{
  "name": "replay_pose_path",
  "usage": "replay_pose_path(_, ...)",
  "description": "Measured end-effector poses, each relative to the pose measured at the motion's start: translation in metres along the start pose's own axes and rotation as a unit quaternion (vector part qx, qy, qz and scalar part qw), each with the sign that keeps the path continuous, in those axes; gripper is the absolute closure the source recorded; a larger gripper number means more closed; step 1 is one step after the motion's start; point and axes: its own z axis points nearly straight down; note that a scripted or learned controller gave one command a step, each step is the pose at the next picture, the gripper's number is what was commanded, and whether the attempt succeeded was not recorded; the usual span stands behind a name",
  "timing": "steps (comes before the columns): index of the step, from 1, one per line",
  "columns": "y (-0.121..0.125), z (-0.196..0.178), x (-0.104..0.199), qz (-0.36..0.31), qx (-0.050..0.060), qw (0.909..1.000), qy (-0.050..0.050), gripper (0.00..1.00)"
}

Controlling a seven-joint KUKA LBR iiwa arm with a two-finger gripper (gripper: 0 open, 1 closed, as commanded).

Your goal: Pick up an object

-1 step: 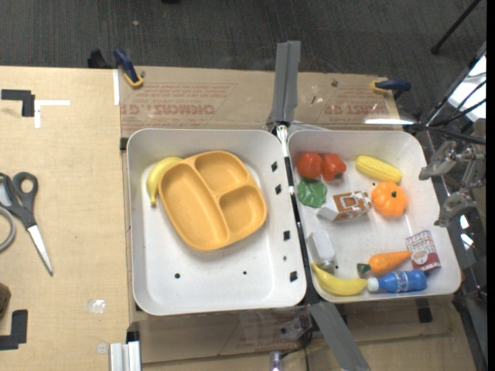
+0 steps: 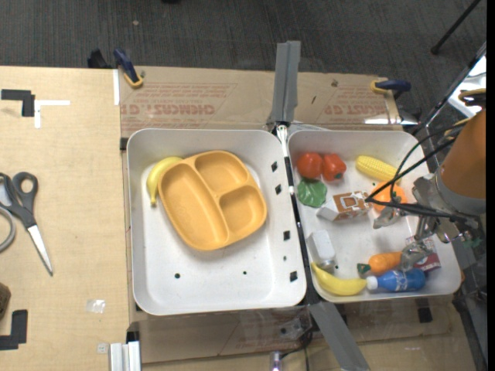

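The gripper (image 2: 414, 246) hangs low over the right bin (image 2: 349, 139), near a carrot (image 2: 384, 263) and a blue bottle (image 2: 398, 281). The arm (image 2: 468, 168) bends in from the right. The left bin (image 2: 155, 269) has a yellow plate (image 2: 213, 199).

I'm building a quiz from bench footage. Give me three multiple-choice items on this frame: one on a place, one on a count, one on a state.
1. Where does the orange divided plate lie?
A. In the left bin
B. In the right bin
C. On the wooden bench

2. How many bananas show?
A. None
B. One
C. Two

3. How does the blue bottle rest?
A. Upright
B. On its side
C. On the plate

Answers:
1. A, the plate sits inside the left bin.
2. C, one banana tucks against the plate's left rim, and another lies in the right bin.
3. B, it lies lengthwise along that bin's near wall.
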Motion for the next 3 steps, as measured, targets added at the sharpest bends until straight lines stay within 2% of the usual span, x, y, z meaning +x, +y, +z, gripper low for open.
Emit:
replay_pose_path(1, -0.006, 0.018, -0.075, 0.080, 0.001, 0.9968, -0.002, 0.00)
replay_pose_path(2, 0.052, 0.020, -0.043, 0.097, 0.000, 0.9953, 0.001, 0.00)
replay_pose_path(3, 0.099, 0.020, -0.008, 0.068, 0.000, 0.9977, 0.001, 0.00)
